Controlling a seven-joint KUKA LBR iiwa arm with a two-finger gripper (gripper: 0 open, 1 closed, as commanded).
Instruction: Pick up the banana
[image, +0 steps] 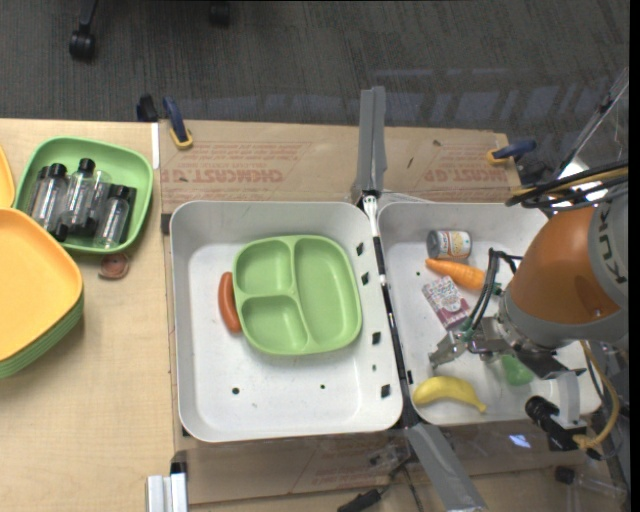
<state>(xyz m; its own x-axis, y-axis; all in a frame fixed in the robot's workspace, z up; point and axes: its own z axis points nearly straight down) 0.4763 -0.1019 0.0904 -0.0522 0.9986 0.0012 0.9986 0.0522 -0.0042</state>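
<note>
The yellow banana (447, 392) lies in the right bin (400, 300), near its front left corner, curved with its ends pointing toward the front. My gripper (452, 348) hangs low just behind the banana, slightly apart from it, reaching in from the right under the arm's orange band (562, 272). Nothing shows held in it.
The right bin also holds a small can (449, 243), a carrot (457, 271), a pink packet (443, 298) and a green item (517, 371) partly under the arm. The left bin (200, 380) has a green divided plate (297, 294) and a red sausage (229, 301). A vial tray (85, 195) and yellow plates (30, 290) sit far left.
</note>
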